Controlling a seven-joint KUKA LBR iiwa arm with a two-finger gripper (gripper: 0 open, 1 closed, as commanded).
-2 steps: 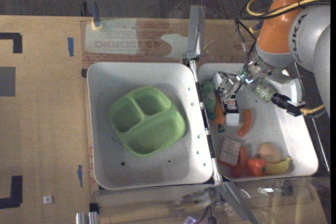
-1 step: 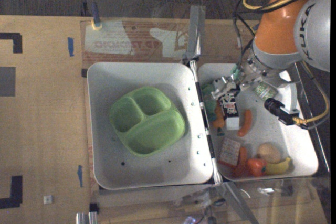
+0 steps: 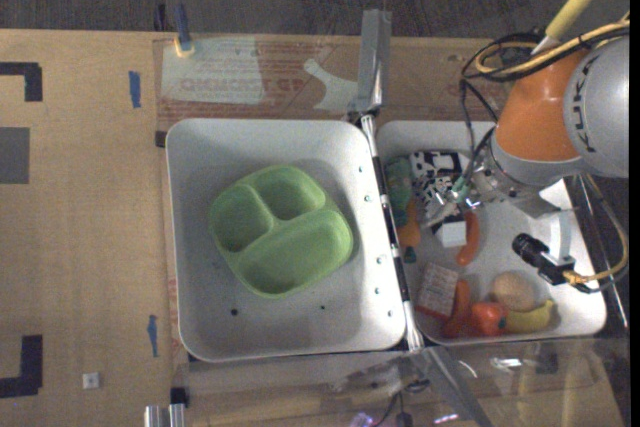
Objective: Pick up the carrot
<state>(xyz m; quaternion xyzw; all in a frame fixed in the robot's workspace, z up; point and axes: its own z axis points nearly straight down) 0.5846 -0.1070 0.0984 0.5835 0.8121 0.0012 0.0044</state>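
Observation:
In the right bin [image 3: 590, 315], an orange elongated piece that looks like the carrot [image 3: 468, 241] lies near the middle. A second orange piece [image 3: 409, 227] rests against the bin's left wall. My gripper [image 3: 450, 203] hangs low over the bin, just above and left of the carrot and close to a small white block [image 3: 453, 233]. The grey and orange wrist [image 3: 540, 120] hides the bin's far right part. Nothing is visibly held.
The left bin [image 3: 200, 315] holds a green divided plate [image 3: 281, 230]. The right bin also holds a black-and-white box [image 3: 434, 165], a greenish item [image 3: 399, 177], a pink card [image 3: 437, 287], a red-orange stick [image 3: 460, 305], a tomato [image 3: 487, 317], a tan ball [image 3: 515, 291] and a banana [image 3: 530, 317].

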